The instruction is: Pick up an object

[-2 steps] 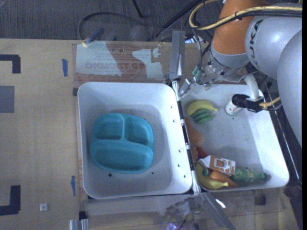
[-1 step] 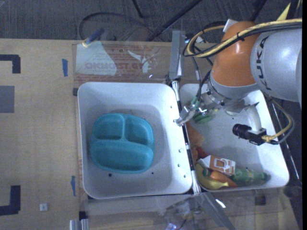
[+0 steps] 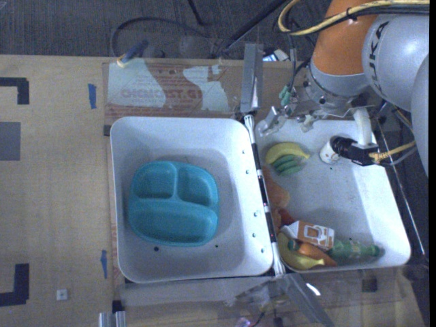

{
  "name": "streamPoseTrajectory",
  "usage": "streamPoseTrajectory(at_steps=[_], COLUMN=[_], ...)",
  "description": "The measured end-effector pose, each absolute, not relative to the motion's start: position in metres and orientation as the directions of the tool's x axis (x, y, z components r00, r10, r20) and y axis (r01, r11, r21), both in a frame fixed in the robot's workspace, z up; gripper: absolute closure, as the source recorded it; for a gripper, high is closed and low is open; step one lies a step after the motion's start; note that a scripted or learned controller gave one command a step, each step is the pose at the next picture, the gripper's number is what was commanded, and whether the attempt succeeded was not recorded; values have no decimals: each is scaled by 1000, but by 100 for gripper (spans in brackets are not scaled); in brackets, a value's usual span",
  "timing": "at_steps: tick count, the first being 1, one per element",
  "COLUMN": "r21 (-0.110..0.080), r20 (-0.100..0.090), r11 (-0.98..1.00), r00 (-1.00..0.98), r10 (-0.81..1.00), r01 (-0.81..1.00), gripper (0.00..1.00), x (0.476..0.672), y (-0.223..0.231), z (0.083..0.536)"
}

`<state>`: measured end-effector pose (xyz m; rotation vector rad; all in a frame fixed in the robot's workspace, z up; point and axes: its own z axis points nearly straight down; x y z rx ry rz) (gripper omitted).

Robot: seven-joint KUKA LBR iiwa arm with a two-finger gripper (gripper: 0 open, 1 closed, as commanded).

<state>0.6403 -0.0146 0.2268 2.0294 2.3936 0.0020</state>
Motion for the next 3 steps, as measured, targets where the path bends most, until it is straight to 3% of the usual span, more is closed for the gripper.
streamPoseTrajectory(at_steps=[1,2,3], r21=[3,-1,2], r20=[-2,0,-2], r11=[206,199,210], r00=[-206,-199,-210], r10=[978,980,978], r01=[978,980,978], gripper=[0,0,0], x=[667,584,614], y=[-13,-14,-77], z=[185,185,185])
